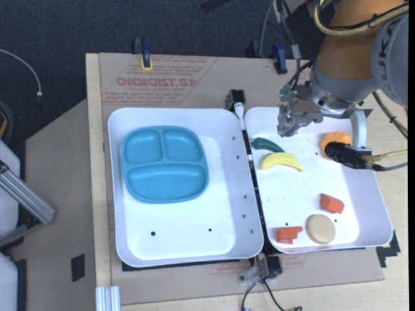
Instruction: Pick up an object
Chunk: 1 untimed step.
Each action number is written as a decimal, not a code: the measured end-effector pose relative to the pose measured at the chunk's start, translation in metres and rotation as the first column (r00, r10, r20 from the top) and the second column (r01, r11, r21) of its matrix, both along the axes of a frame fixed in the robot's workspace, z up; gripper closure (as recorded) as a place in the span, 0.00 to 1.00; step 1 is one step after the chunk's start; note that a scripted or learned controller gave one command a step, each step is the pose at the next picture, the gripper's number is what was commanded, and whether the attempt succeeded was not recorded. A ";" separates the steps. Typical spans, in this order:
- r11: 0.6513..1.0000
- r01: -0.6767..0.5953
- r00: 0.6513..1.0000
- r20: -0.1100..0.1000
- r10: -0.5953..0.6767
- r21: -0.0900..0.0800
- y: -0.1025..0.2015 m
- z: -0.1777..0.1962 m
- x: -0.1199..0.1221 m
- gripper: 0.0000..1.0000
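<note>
Arm comes in from the upper right, orange band above the wrist. Tool (290,128) hangs over the far-left part of the right bin (369,203), tips pointing down. Can't tell if it's apart or together at this angle, and nothing visible between the tips.

Right bin contents:
- dark green pepper-shaped toy (267,144) just below the tool, near the bin's left wall
- yellow banana (281,163) touching or just beside the green toy, on its near side
- orange rounded item (338,138) at the far right, partly hidden behind a black cylinder (340,152) mounted by the wrist
- red-orange block (332,203) toward the near right
- tan round disc (320,229) just in front of that block
- second red-orange block (289,234) at the near edge, left of the disc

All items lie flat on the bin floor, none lifted.

Left bin (220,173): a blue three-compartment plate (166,164), in the far-left half, well apart from the tool.

Both bins sit side by side on a brown board (104,173) on the bench, with blue clamps (145,52) on its far edge.
</note>
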State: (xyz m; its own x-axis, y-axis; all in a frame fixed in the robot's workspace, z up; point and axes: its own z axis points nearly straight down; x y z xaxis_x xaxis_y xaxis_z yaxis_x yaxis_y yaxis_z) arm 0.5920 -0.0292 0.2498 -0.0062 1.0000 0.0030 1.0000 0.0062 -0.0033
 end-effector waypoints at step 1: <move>1.000 -0.001 1.000 0.001 0.001 0.000 0.060 0.003 -0.004 1.00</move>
State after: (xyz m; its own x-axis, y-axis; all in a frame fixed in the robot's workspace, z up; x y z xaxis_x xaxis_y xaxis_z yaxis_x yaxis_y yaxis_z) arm 0.5880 0.0305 0.2528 -0.0074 1.0000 0.0029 1.0000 0.0074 -0.0019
